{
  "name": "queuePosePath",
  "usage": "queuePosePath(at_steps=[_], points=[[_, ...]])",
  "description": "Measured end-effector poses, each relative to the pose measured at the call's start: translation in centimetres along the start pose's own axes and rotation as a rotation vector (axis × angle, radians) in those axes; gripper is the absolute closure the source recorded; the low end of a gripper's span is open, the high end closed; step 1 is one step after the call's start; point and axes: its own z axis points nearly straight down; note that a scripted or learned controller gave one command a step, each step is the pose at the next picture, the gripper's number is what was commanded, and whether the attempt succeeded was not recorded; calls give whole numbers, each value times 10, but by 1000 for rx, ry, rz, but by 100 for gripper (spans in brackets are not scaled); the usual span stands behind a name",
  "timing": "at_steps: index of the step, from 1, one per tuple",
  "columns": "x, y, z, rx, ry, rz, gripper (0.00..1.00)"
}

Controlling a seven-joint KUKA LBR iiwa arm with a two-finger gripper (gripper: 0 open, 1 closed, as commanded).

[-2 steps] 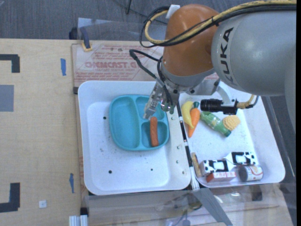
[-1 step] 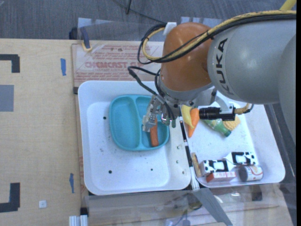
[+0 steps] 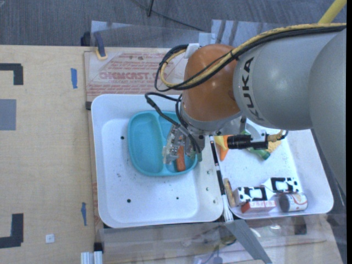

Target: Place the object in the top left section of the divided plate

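The divided plate [image 3: 144, 142] is turquoise and lies in the white left bin [image 3: 110, 197]. An orange object [image 3: 180, 162] shows at its right side. In the right bin [image 3: 322, 202], the near boxes [image 3: 268, 193] carry black-and-white patterns.

Even, bright overhead light, soft shadows in the white bins [image 3: 110, 202], mild overall softness, slight glare on plastic.

Single fixed camera above the bench [image 3: 44, 147], looking down at a slant, both white bins [image 3: 110, 191] in frame, arm [image 3: 286, 76] looming close from the right

Glossy blue plastic plate [image 3: 144, 142] in smooth white bin [image 3: 110, 191].
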Motion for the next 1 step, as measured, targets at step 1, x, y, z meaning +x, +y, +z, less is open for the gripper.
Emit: queuePosePath(at_steps=[1], points=[[-39, 72, -61, -4, -8, -255, 100]])
